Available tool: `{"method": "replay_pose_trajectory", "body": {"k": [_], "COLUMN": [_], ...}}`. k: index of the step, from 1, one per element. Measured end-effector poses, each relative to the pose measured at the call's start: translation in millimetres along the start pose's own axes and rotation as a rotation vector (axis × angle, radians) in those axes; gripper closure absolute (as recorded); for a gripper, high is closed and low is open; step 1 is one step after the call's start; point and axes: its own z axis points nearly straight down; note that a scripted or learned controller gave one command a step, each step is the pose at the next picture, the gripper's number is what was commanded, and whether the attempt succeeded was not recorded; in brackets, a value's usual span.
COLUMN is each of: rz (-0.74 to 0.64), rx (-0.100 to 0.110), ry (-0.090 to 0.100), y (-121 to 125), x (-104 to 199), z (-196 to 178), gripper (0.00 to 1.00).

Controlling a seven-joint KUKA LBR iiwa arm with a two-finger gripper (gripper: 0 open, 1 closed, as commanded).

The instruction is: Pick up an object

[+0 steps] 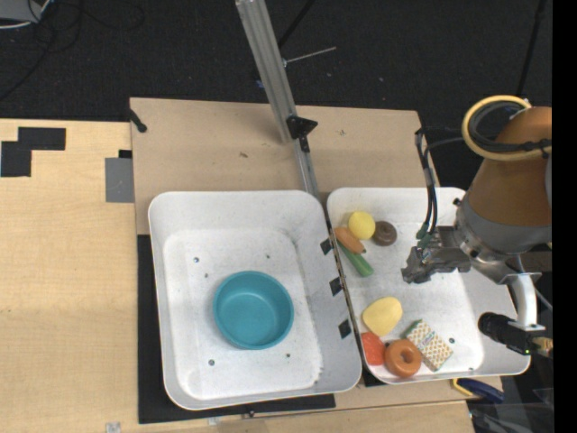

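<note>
Even overhead light, bins bright w/ mild glare, background dark, slightly soft.

Bowl in left bin; toy foods in right bin.

We see a tan bench carrying two white bins: the left bin and the right bin. A slanted aluminium rail rises behind them, with dark cables beyond.

Gripper above right bin
</note>
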Motion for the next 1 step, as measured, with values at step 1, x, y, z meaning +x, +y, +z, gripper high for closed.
{"method": "replay_pose_trajectory", "body": {"k": [1], "rz": [0.000], "rx": [-0.001], "ry": [0.000], "y": [10.8], "x": [54.1], "z": [-7.0], "gripper": [1.00]}}
